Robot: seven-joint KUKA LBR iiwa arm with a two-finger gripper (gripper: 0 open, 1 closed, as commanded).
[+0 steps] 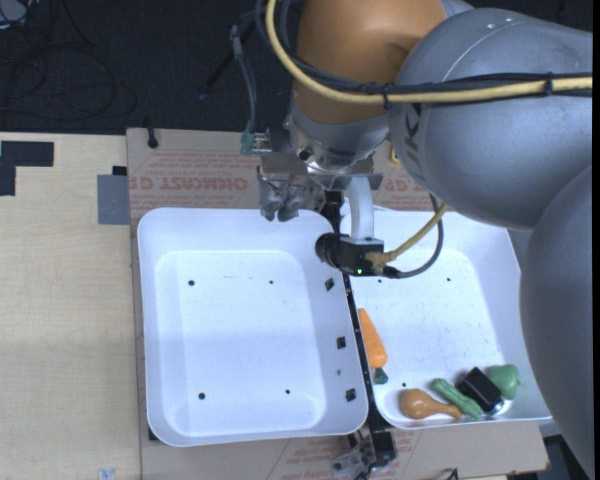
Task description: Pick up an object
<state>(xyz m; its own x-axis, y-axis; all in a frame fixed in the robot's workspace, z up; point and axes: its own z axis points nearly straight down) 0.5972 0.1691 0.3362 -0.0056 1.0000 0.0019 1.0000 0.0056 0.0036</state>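
**Q:** Where is your tool at this moment?

**A:** My tool (285,204) hangs over the far edge of the left shallow white plastic bin (240,338), close to the corner it shares with the right shallow white plastic bin (460,308). From this slant I cannot tell whether it is apart or together. I see no object held in it.

**Q:** Which object would you go for?

**A:** The orange carrot-shaped plastic toy (372,340). It lies in the right bin along the left wall, with its green stub toward the near edge. It is apart from the cluster at that bin's near edge, toward the right corner: a tan drumstick-shaped toy (425,403), a long green pod-shaped toy (458,398), a small black block (480,389) and a rounded green toy (504,376), all packed close together.

**Q:** How will it handle?

**A:** I judge it light and stiff, with a smooth skin that could slip. It tapers, so I would take it across the thicker middle, closing square to its length. The wall is the worry. The carrot lies just beside it, perhaps touching, so one side of my tool has little room to come down.
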